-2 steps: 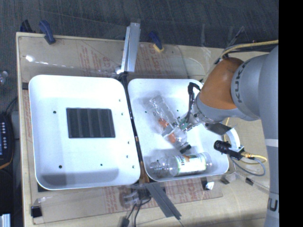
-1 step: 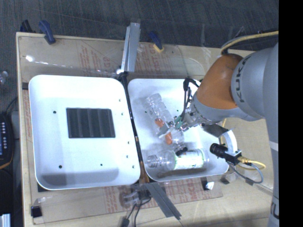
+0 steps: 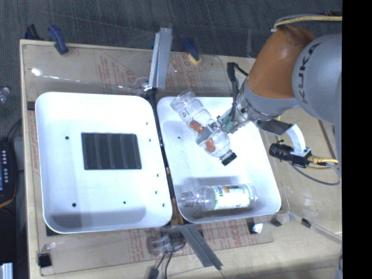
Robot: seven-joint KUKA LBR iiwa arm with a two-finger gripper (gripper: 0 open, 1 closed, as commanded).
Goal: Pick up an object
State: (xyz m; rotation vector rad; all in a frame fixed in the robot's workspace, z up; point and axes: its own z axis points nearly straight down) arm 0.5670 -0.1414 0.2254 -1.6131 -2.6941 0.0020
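Two clear bottles (image 3: pixel 200 124) (image 3: pixel 218 196), right bin

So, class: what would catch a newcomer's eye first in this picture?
The grey and orange arm reaching in from the right, its end effector over the right bin at a clear bottle. Then a second bottle lying near that bin's front wall, and the dark panel in the left bin.

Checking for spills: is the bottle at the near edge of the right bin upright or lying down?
Lying down. The bottle rests on its side along the right bin's near wall, cap end pointing left.
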